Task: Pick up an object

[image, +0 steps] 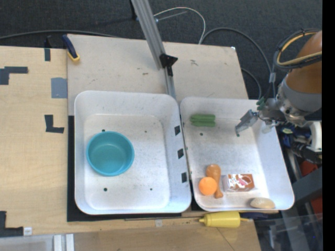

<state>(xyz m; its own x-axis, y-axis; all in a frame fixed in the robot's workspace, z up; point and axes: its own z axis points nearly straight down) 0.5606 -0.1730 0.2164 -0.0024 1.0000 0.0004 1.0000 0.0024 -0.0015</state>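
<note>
My gripper (255, 127) hangs over the upper right part of the right bin (272, 163), open, with nothing between its fingers. A green cucumber-like piece (202, 120) lies to its left near the bin's back wall. Toward the front of the same bin lie an orange ball (208, 185), a brown carrot-shaped piece (213, 173) touching it, a red and white snack packet (239, 182) and a beige lump (262, 203) in the front right corner. The left bin (157, 109) holds a blue bowl (110, 153).
A yellow bottle (224, 219) lies on the bench just outside the right bin's front wall. A grey pole (152, 27) slants down to the seam between the bins. A yellow and blue clamp (71, 48) sits at the back left.
</note>
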